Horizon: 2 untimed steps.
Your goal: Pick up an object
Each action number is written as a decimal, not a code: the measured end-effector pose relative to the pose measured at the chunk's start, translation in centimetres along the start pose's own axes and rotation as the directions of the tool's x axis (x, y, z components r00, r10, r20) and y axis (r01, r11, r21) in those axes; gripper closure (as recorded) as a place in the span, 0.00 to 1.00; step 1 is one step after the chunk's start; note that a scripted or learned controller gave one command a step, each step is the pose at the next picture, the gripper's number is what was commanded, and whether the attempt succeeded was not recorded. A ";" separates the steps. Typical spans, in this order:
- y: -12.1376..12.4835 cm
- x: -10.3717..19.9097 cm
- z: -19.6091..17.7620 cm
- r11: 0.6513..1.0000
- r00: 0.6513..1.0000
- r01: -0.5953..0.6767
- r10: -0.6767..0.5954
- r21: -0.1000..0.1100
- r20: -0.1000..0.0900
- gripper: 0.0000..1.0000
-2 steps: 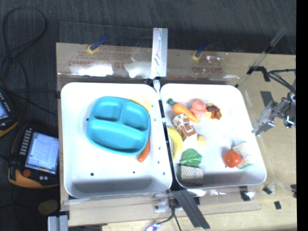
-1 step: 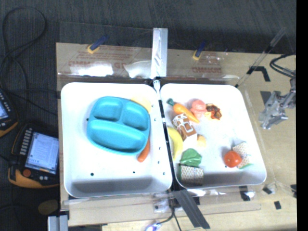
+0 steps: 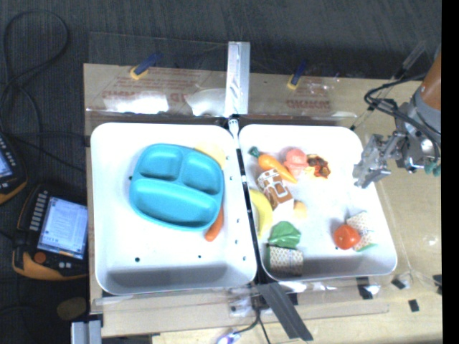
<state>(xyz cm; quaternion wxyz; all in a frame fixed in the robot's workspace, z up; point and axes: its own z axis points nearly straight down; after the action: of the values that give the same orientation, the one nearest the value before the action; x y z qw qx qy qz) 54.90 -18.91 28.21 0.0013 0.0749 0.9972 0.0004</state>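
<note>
The right bin (image 3: 373, 213) holds a group of small toy foods, and any one of them can serve as the object. The nearest to the gripper (image 3: 369, 169) is the red tomato (image 3: 346, 236), in the lower right part of this bin, lying on a small patterned piece. It looks round, smooth and glossy, probably light hollow plastic, so I judge it stiff but slippery; the jaws should close across its widest middle, otherwise it may pop out.

Other choices lie to the left of it: an orange carrot (image 3: 272, 165) near the upper left of the bin, a pink round toy (image 3: 294, 157) beside it, a yellow banana (image 3: 261, 211) along the divider, and a green leafy piece (image 3: 285, 233) below. The carrot and banana are long and thin, easier to take across the narrow side.

The gripper stands over the right rim of the bin, at mid right of the frame. Its jaws look released, with nothing between them.
</note>
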 end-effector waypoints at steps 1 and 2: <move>6.2 1.1 5.3 0.929 0.929 -0.371 0.371 0.001 -0.001 1.00; 6.2 1.1 5.3 0.929 0.929 -0.371 0.371 0.001 -0.001 0.00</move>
<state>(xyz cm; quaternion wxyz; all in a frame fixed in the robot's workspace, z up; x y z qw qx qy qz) 54.81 -12.59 22.93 0.0006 0.2618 0.9651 0.0001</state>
